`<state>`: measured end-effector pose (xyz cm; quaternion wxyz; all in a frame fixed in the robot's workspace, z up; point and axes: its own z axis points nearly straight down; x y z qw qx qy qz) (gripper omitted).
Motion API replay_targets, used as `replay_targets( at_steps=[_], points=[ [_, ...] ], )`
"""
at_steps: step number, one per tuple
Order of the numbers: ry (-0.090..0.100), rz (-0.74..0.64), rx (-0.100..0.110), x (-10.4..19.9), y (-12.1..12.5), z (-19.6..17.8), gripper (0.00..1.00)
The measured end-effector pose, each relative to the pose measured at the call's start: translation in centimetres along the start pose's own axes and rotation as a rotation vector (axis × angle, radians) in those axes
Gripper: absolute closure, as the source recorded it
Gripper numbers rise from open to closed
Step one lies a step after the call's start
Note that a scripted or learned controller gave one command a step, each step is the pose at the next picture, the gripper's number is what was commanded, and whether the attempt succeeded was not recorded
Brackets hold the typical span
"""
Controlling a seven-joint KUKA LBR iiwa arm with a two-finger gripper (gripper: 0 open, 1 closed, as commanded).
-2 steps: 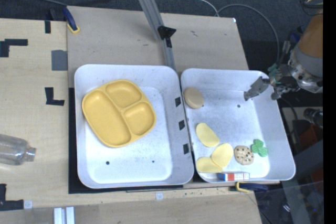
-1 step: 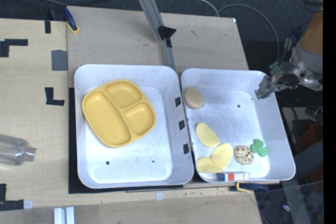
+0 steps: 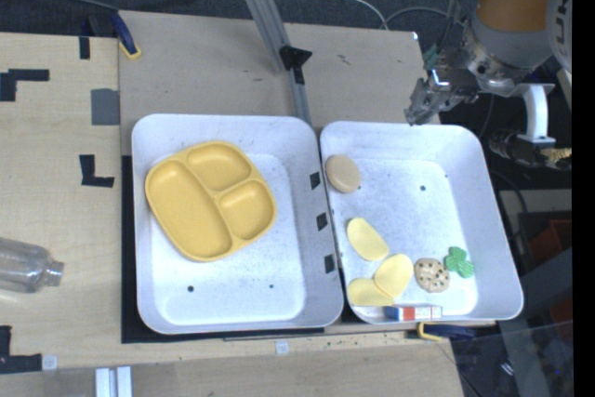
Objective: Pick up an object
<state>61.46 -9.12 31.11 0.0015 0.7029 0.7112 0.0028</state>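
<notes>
Far left, near edge of bench: clear plastic bottle [image 3: 26,265] lying on its side, partly cut off by the frame.

Left bin [image 3: 167,130]: yellow divided plate [image 3: 210,198], three compartments, sits toward the bin's left side.

A grey metal pole [image 3: 260,0] slants down from the far side to the gap between the bins.

Right bin [image 3: 483,200]: tan round bun [image 3: 342,173] in the far left corner. Nearer, three yellow slices [image 3: 368,239] close together, the near two overlapping. Right of these a chocolate-chip cookie [image 3: 429,274], then a small green piece [image 3: 458,262] just beside it.

Gripper [image 3: 420,107] hangs over the right bin's far rim, nothing seen between its fingers. Finger spread: cannot tell.
</notes>
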Motion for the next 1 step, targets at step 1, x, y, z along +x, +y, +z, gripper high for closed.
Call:
replay_targets(
  at_steps=[1],
  points=[
    [0.0, 0.01, 0.02, 3.72, -7.08, 9.75, 1.0]
  ],
)
